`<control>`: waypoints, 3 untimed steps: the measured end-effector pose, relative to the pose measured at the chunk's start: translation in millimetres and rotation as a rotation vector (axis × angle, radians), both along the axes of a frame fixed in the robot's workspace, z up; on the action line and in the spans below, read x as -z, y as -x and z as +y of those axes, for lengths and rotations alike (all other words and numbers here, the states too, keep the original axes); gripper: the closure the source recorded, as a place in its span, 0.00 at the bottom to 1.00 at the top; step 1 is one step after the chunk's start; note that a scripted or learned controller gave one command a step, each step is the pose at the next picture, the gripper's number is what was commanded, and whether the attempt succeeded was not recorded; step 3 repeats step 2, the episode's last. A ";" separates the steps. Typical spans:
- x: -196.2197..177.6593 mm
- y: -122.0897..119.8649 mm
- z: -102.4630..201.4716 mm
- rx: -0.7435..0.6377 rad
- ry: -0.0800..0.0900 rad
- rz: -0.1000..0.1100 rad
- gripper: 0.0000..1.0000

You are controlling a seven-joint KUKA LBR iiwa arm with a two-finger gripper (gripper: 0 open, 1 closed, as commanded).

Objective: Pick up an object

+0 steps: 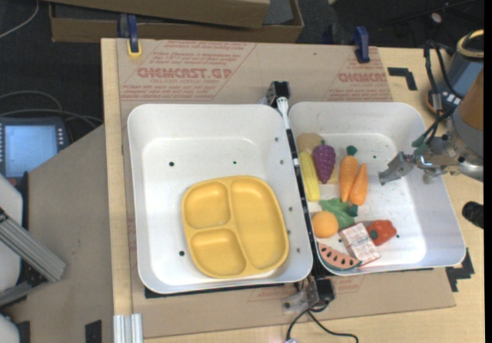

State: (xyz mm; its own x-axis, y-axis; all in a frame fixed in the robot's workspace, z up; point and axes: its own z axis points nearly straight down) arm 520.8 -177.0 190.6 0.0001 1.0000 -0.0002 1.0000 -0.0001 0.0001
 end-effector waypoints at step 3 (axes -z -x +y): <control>91.2 -8.6 53.3 0.001 0.000 -0.002 1.00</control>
